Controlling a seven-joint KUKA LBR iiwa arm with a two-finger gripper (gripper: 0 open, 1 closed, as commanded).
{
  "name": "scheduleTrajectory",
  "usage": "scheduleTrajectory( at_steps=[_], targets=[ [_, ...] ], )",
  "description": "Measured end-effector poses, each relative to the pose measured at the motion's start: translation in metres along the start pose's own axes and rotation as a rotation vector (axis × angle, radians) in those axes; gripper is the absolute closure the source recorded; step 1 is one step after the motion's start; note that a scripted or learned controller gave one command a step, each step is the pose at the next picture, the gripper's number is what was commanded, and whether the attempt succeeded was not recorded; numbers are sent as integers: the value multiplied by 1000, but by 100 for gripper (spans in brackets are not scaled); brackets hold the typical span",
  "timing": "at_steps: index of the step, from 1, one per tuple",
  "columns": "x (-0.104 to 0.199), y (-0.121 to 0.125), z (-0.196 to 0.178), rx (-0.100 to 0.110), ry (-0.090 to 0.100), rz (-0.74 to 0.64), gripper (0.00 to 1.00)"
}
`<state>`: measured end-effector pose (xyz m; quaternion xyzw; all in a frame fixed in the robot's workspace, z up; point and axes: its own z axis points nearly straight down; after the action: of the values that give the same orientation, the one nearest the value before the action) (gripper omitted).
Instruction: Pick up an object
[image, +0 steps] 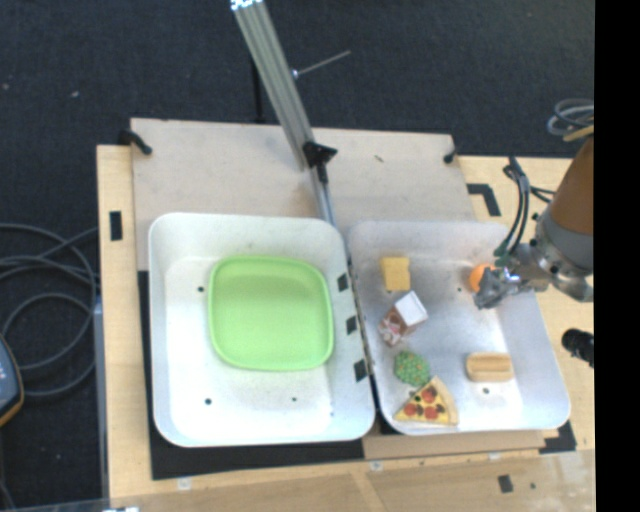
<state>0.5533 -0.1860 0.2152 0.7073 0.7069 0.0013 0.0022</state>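
Fingers (489, 293) hang low over the right bin (530, 400) beside an orange object (480, 273); whether parted, I cannot tell.

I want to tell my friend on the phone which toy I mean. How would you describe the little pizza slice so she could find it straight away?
Start at the right white bin, the one beside the bin holding the green plate. Look along its near edge, at the left corner, just below the green broccoli toy. The pizza slice is the flat yellow triangle with red dots, unlike the plain tan bread piece to its right.
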Motion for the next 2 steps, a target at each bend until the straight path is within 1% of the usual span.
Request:
scheduleTrajectory(
  at_steps=[1, 2],
  targets=[
    [-1, 1, -53, 0, 0, 0, 100],
    [36, 22, -49, 4, 2, -3, 100]
  ],
)
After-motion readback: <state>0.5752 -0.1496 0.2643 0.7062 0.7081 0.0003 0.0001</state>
